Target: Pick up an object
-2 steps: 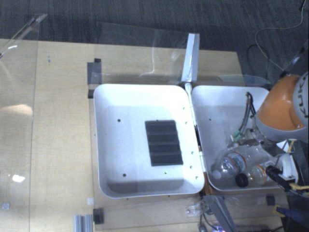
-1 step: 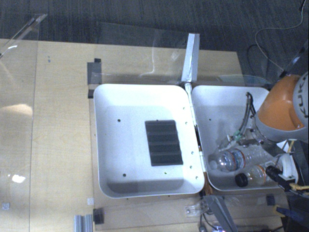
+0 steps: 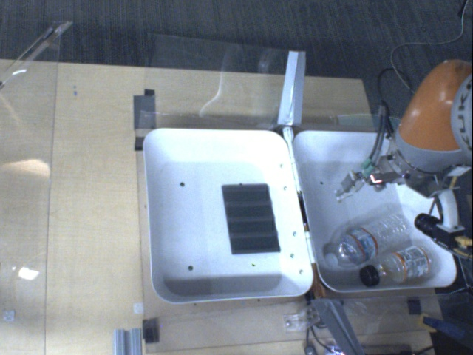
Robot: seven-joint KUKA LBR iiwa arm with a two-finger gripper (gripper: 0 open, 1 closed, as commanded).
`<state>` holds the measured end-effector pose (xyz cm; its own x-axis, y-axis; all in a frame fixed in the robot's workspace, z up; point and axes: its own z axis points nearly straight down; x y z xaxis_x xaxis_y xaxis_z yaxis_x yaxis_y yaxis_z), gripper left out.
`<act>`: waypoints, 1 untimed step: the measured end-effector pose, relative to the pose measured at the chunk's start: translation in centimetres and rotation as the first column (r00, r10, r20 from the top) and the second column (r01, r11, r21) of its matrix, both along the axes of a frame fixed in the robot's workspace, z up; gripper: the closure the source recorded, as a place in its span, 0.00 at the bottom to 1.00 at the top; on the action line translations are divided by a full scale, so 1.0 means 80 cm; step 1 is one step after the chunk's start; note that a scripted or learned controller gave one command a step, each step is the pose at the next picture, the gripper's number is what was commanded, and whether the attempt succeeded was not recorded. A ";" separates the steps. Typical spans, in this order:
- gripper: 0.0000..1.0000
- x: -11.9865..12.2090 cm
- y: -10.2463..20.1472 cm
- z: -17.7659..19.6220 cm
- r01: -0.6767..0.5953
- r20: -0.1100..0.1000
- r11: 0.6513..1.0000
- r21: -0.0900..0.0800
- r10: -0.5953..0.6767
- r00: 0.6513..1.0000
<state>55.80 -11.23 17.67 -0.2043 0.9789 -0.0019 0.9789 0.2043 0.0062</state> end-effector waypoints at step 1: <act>0.00 0.111 0.046 0.019 -0.219 0.002 0.976 -0.002 0.219 0.976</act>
<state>64.66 -7.57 19.18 -0.4139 0.9103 -0.0043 0.9103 0.4140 0.0078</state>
